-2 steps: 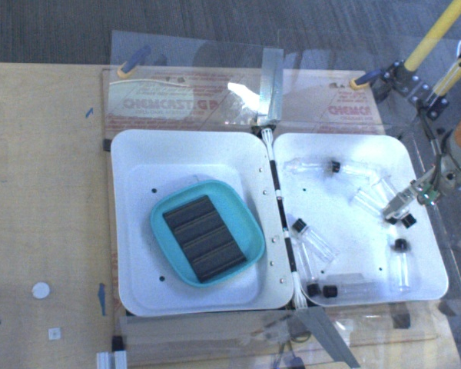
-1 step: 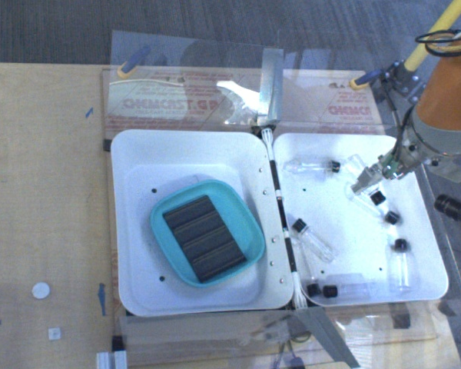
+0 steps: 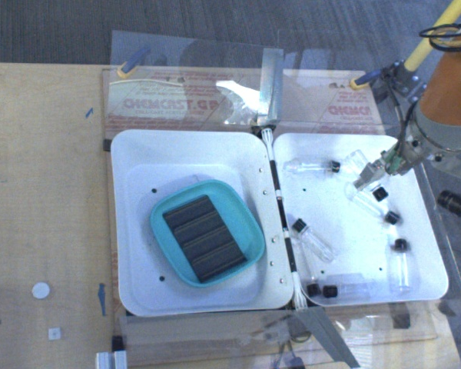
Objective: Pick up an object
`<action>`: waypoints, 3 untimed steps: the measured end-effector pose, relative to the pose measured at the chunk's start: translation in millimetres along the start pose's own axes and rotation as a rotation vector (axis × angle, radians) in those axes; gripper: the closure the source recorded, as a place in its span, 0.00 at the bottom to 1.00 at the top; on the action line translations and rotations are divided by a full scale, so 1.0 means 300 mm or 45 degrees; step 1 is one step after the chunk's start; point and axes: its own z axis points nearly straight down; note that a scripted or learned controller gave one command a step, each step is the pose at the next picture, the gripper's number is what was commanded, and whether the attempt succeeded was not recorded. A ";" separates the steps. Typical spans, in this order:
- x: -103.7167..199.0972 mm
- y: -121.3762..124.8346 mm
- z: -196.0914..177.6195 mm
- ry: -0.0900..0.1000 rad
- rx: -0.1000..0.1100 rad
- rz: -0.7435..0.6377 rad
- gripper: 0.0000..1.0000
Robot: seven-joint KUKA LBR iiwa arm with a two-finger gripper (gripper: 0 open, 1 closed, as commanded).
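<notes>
the gripper (image 3: pixel 371 174) hangs over the upper right part of the right bin (image 3: pixel 338 229), its tip slanting down and to the left from the grey wrist at the right edge of the frame. i cannot tell how the gripper is set at this scale, and nothing can be made out as held by it.

the things to pick are small clear vials with black caps, scattered across the right bin. the nearest to the gripper is a vial (image 3: pixel 369 196) just below and a little left of the tip, its black cap toward the lower right, so its long axis runs roughly from upper left to lower right. another vial (image 3: pixel 311 166) lies to the left of the tip, near the bin's top rim, long axis almost level with its cap at the right end. a third (image 3: pixel 311 238) lies lower left, near the middle divider, tilted. others rest along the right wall (image 3: pixel 400 264) and the bottom rim (image 3: pixel 346 290).

my judgement: the coming move turns on a short drop down and slightly left onto the nearest vial, closing across its slanted axis.

the left bin (image 3: pixel 131 206) holds a teal tray (image 3: pixel 169 206) with a dark ribbed block (image 3: pixel 206 237). a panel beyond the bins on the worktop (image 3: pixel 38 167) bears reddish lettering, too blurred to read surely.
</notes>
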 end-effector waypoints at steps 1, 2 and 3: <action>-0.314 0.142 -0.026 0.002 0.006 0.172 1.00; -0.160 0.256 0.030 0.007 0.010 0.245 1.00; 0.092 0.383 -0.006 0.008 0.010 0.270 1.00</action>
